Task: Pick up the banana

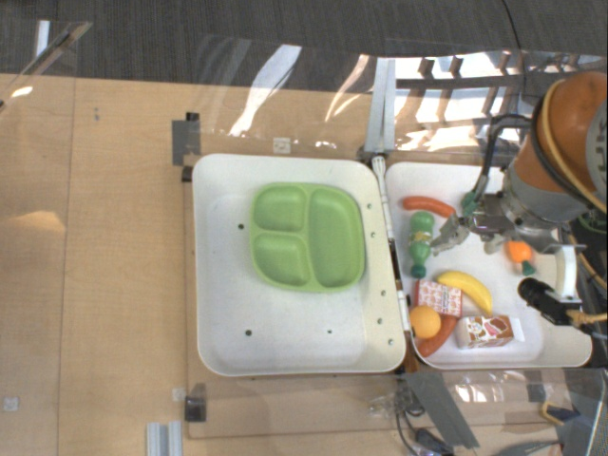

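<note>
Wooden bench (95, 255), light tan, with glare streaks along its far edge; a dark grey ribbed floor (237, 8) lies beyond it. Clear sheeting over the bench reflects a window frame near the top right.

Two shallow white bins sit side by side. The left bin (285, 350) holds a green divided plate (309, 236) with three compartments, lying flat toward the far half of the bin. A few small dark specks mark the bin floor.

The right bin (560, 350) holds the clutter. The banana (467, 289) lies flat near the middle of this bin, curved, yellow, resting free on the bin floor. Just beside it on the left is a small pink carton (439, 298); an orange ball (426, 323) sits at the near left corner, and a red-and-white box (486, 331) lies just in front of the banana. A red sausage (427, 204) lies at the far side, with a green bottle (420, 236) near it.

The gripper (454, 234) hangs over the bin, above and apart from the banana, between the bottle and the banana. Its fingers look spread, with nothing between them. The grey arm (541, 193) with its orange band enters from the right. A small orange piece (518, 251) lies beneath the wrist.
</note>
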